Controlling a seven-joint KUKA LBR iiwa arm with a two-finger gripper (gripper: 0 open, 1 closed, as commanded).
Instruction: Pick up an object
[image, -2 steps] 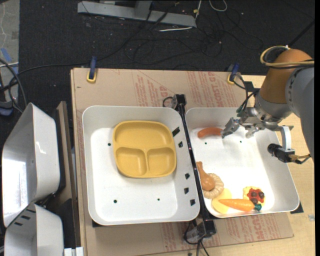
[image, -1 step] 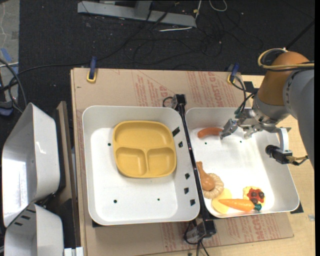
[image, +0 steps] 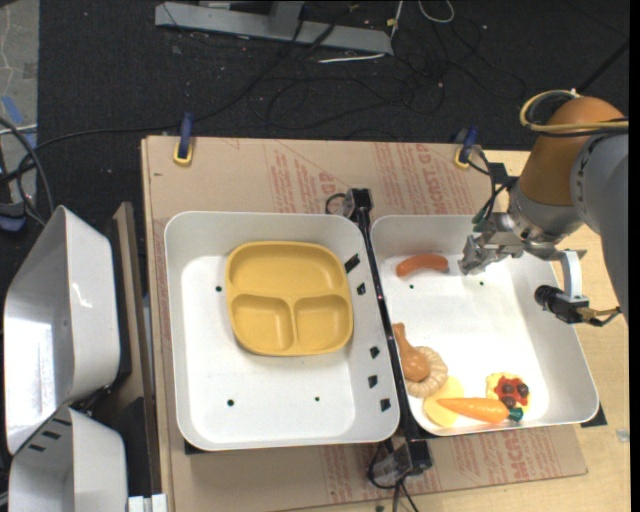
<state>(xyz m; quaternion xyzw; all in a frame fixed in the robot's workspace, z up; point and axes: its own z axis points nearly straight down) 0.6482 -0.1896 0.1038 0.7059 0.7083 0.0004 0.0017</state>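
Nothing picked yet. Hand (image: 478, 255) sits low at the back of the right bin (image: 560, 340), just right of the sausage (image: 422, 265), nothing visibly in it. Can't tell how wide it is; too small and dark. Carrot (image: 472, 408), chicken leg (image: 418, 362) and pizza slice (image: 508, 389) lie untouched at the front. Yellow tray (image: 290, 297) in left bin (image: 200, 330).

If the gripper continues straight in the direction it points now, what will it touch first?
The gripper points down and left, so it would probably meet the bare floor of the right bin first, just right of the orange sausage. Depth is unclear from this slanted view.
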